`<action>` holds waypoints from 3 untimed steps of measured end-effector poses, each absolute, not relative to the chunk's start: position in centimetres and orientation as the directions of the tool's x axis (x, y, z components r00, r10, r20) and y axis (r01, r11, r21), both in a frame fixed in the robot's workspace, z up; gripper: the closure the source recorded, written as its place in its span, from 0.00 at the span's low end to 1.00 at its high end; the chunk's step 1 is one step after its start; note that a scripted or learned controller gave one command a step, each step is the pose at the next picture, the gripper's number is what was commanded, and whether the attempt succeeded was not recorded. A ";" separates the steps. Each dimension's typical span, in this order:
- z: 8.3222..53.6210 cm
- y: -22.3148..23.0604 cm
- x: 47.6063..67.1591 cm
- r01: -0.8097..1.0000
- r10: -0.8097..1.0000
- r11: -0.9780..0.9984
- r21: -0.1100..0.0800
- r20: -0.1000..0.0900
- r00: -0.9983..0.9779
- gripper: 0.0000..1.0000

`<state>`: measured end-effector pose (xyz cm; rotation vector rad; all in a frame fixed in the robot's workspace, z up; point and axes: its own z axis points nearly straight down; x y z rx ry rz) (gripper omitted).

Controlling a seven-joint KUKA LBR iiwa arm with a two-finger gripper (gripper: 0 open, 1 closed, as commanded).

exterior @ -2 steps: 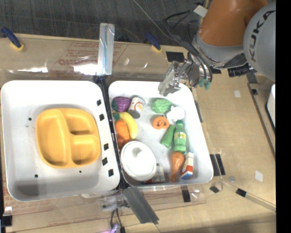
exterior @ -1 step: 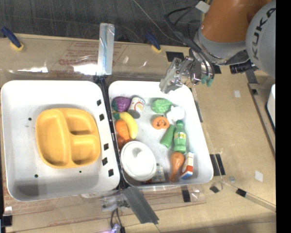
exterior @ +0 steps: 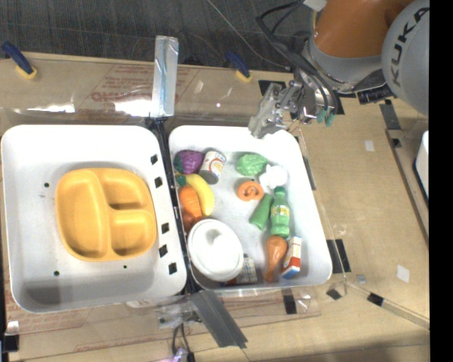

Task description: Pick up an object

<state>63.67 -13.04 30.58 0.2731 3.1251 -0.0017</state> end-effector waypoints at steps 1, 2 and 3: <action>29.5 -12.5 64.9 0.088 0.088 0.996 -0.001 -0.007 -0.996 1.00; 30.7 -12.4 65.1 0.085 0.085 0.996 -0.002 -0.013 -0.996 1.00; 31.9 -12.3 65.2 0.083 0.083 0.997 -0.002 -0.018 -0.996 1.00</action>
